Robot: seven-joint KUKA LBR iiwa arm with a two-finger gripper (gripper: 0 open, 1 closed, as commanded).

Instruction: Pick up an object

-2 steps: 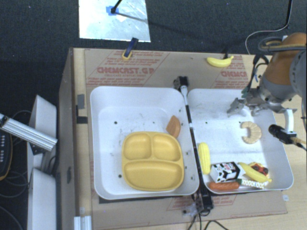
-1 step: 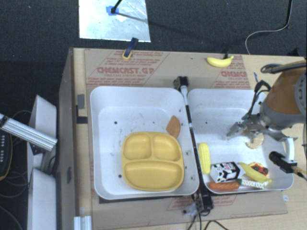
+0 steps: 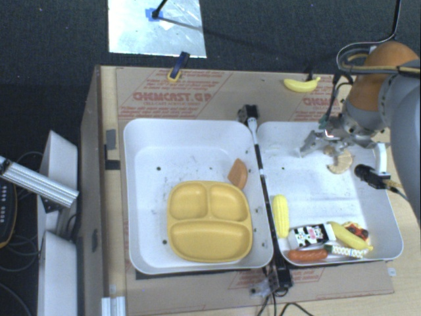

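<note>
My gripper point(image 3: 325, 145) hangs low over the back of the right bin point(image 3: 309, 176), its fingers spread open with nothing between them. A tan round piece point(image 3: 340, 163) lies on the bin floor just below and right of the fingertips, apart from them. Along the left wall of that bin rests a yellow corn cob point(image 3: 281, 216). At the front edge lie a white and black box point(image 3: 309, 236), a red sausage point(image 3: 306, 256) and a yellow banana point(image 3: 348, 234) beside a small red and black thing point(image 3: 358, 231).
The left bin point(image 3: 151, 157) holds a yellow divided plate point(image 3: 210, 220) and an orange-brown piece point(image 3: 238, 173) by its right wall. A second banana point(image 3: 301, 83) lies on the cardboard behind the bins. A yellow and blue clip point(image 3: 177, 67) sits at the back.
</note>
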